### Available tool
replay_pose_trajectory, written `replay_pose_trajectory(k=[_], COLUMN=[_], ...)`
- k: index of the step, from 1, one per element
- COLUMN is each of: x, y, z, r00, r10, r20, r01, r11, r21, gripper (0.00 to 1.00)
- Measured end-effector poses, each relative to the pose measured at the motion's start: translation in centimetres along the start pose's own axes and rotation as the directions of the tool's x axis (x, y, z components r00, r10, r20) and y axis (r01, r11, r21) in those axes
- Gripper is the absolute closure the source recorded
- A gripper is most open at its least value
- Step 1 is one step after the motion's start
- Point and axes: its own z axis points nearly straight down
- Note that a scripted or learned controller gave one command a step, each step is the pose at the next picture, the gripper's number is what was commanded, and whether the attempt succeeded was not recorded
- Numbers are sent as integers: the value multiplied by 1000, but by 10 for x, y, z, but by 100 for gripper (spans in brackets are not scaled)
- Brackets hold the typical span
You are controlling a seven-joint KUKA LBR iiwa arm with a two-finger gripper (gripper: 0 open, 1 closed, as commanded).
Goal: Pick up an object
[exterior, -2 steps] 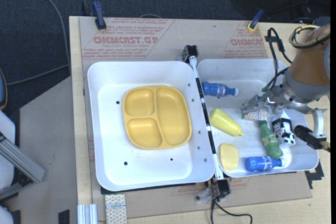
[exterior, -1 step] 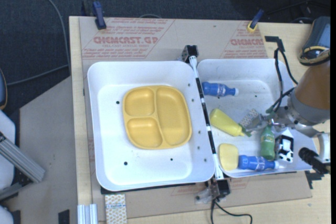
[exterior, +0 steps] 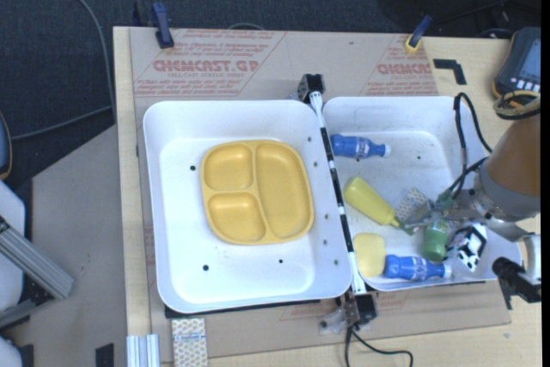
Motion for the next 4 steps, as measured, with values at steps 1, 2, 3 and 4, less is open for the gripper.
replay_pose_trajectory(k=[1, 2, 3, 4], x=[-3, -23, 14, -16], y=[98, 102, 175, 63], z=[-185, -56, 7, -38], r00=[1000, 1000, 1000, 1000], r10=[-2, -1, -2, 0], r20=[-2, -5, -3, -4], r01=[2, 1, 2, 0], r11=[1000, 1000, 1000, 1000], r21=[13, 18, 15, 17], gripper=[0, 0, 0, 0])
